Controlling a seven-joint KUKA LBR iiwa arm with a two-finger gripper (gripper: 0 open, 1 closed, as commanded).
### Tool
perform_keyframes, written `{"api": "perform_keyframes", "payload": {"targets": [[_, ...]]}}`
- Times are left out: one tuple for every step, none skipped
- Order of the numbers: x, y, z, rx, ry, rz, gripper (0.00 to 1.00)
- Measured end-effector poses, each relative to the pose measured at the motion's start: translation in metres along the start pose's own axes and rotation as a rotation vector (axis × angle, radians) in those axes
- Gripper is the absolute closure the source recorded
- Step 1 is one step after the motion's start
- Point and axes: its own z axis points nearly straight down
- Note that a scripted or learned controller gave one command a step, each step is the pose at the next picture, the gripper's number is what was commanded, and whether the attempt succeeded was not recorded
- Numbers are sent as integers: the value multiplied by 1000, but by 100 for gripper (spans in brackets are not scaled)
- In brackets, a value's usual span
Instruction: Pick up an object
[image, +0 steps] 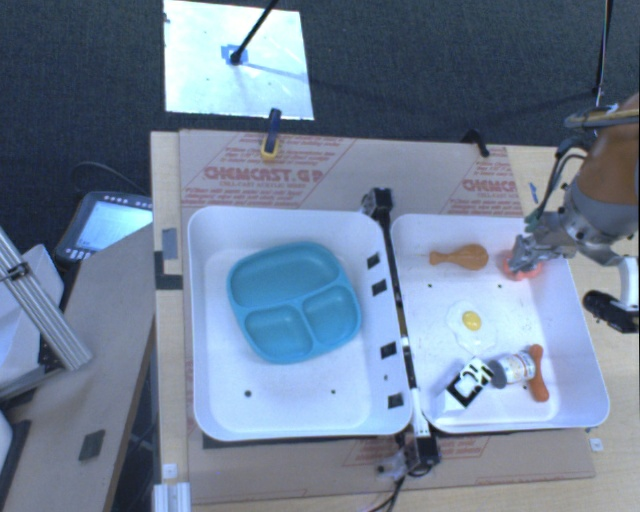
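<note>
Pink object: far right corner of the right bin, under the gripper; shape, long axis and grip state cannot be told. Same bin: toy drumstick lying left-right with its thick end right, fried egg, small bottle, orange piece. Left bin: blue three-compartment plate; cardboard beneath, on the table, reads "CHEMCAST".

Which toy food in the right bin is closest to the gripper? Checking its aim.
The pink piece under the gripper, at the bin's far right; drumstick and fried egg lie farther left.
</note>
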Motion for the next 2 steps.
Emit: {"api": "perform_keyframes", "payload": {"targets": [[0, -2, -64, -1, 0, -3, 100], [-1, -1, -87, 2, 1, -4, 100]]}}
